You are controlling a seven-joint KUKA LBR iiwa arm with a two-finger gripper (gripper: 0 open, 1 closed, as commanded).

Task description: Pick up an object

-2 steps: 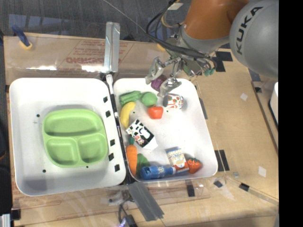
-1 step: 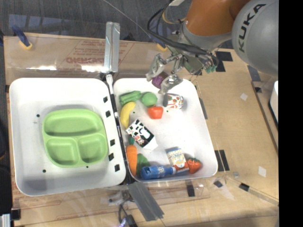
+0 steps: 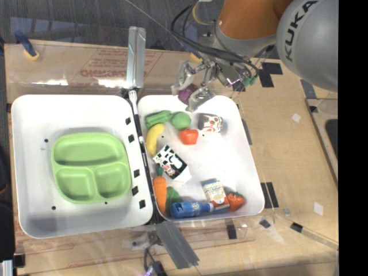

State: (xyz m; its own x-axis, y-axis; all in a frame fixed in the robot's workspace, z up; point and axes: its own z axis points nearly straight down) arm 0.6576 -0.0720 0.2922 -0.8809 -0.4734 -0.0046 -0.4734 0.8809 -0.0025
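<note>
A small purple object point(image 3: 184, 95) sits at the gripper point(image 3: 194, 92), at the far rim of the right bin point(image 3: 250, 160), and looks pinched between the metal fingers, so the jaws read as clenched on it. It is small and partly hidden by the fingers, so what it is cannot be told, nor its long axis. It lies toward the left finger, on the side facing the left bin point(image 3: 29, 154). Whether it is lifted clear of the rim or resting on it cannot be told from this angle.

Taking the right bin as the landmark: just inside its far rim, below the gripper, lie a green vegetable point(image 3: 167, 119) and a red-and-white cup point(image 3: 210, 123), with a red tomato-like piece point(image 3: 188, 135) between and slightly nearer. A yellow banana point(image 3: 153, 138) runs along the bin's left wall, a black-and-white carton point(image 3: 170, 162) lies next toward the camera, then a carrot point(image 3: 160, 192). At the near wall are a blue bottle point(image 3: 190, 209), a small box point(image 3: 214, 191) and a red piece point(image 3: 235, 200).

Left of this bin, the left bin holds 1 green divided tray point(image 3: 91, 167).

If the grip holds, the next move is probably a straight lift away from the rim.
</note>
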